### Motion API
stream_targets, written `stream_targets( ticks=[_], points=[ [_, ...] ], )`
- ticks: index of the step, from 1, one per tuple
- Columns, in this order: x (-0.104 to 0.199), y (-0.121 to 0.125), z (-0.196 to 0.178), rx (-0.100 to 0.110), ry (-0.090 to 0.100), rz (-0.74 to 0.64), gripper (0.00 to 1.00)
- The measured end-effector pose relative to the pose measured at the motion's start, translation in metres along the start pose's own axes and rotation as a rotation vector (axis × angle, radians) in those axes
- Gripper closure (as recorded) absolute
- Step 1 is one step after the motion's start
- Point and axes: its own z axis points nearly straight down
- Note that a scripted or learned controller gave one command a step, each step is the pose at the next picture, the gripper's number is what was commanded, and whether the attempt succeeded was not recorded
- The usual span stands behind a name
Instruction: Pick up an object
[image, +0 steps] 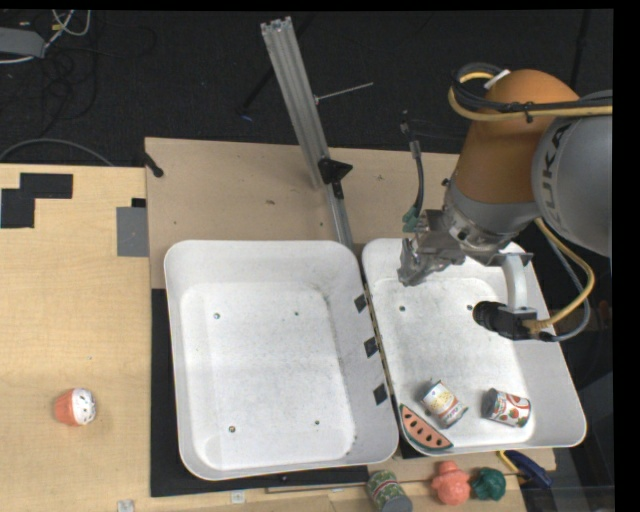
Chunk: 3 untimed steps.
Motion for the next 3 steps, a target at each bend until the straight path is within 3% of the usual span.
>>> stream_targets(
  ticks=[3],
  points=[
    [0.117, -0.079, -0.002, 0.0, 0.0, -0.001, 1.0]
  ],
)
